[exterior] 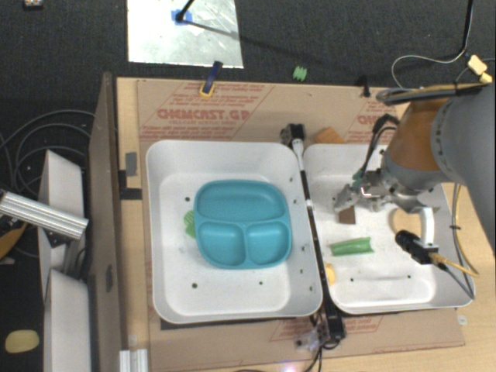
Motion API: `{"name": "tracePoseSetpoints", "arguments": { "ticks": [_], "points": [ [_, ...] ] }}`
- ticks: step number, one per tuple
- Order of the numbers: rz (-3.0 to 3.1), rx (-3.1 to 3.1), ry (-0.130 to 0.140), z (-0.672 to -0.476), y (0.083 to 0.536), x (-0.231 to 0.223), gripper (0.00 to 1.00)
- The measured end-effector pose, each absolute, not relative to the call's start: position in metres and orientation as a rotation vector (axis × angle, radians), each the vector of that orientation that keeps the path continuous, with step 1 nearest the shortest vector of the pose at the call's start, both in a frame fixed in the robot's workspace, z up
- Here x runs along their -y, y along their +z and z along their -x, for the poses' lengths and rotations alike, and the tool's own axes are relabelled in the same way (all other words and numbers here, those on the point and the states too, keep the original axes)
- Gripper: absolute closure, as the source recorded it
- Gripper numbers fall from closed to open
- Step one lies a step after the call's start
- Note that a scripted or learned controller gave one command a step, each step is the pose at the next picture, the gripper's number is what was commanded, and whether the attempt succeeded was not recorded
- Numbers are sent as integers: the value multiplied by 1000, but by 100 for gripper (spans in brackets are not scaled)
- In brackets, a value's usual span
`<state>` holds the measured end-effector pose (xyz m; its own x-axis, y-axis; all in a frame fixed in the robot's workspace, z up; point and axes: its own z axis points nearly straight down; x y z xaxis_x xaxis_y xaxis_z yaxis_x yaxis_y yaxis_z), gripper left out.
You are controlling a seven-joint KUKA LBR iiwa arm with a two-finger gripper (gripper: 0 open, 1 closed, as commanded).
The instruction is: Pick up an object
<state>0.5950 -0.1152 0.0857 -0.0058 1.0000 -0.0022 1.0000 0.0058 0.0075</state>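
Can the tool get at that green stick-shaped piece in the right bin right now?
Probably yes. The green stick-shaped piece lies flat and uncovered on the right white bin's floor, just below the tool, with nothing on top of it.

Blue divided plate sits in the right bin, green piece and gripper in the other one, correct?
Not quite: the camera view shows the blue plate in the left bin. The green piece and the gripper are in the right bin, as you said.

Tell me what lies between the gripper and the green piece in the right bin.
Camera view: a small brown block lies between gripper and green piece.
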Motion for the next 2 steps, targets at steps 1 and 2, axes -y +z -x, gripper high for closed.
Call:
{"name": "tracePoseSetpoints", "arguments": {
  "ticks": [1, 2],
  "points": [
    [-2212, -2226, 5, -593, 96, 114, 100],
    [-2201, -2227, 19, -655, 192, 57, 100]
  ]
}}
